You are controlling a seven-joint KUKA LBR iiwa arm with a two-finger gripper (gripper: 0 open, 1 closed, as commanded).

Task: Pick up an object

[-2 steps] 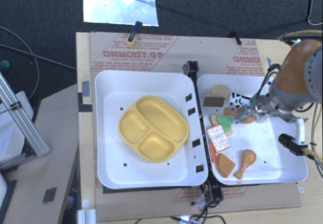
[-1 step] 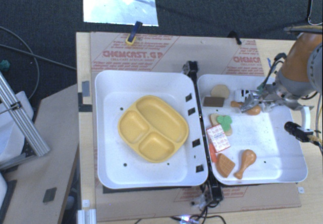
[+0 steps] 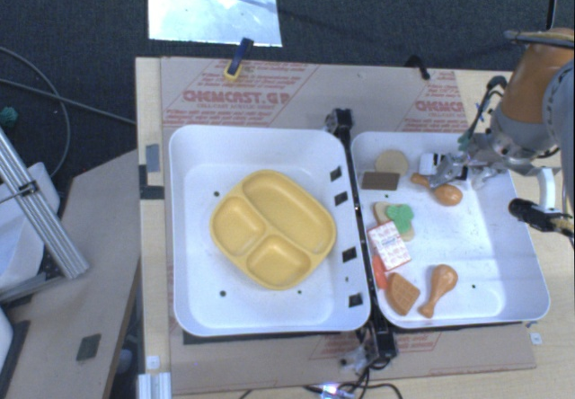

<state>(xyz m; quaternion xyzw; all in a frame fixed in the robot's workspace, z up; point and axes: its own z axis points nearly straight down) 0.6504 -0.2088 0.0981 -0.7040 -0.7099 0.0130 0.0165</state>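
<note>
My gripper point(image 3: 438, 172) hangs low over the back of the right bin point(image 3: 517, 249), coming in from the right under the grey wrist with its orange band. Just below it lies a small brown drumstick point(image 3: 444, 194), touching or nearly touching the gripper's tip. Further left are a round tan biscuit point(image 3: 392, 161) and a dark brown slab point(image 3: 380, 180). In the middle of the bin sit a green-topped piece point(image 3: 399, 216) and a red-and-white packet point(image 3: 389, 245). An orange wedge point(image 3: 402, 293) and a second drumstick point(image 3: 437, 286) lie near the front.
The left bin point(image 3: 193, 208) holds a yellow divided plate point(image 3: 272, 228). A black divider with clips point(image 3: 350, 208) runs between the bins. A black cable part point(image 3: 537, 214) juts in over the right bin's right rim.
</note>
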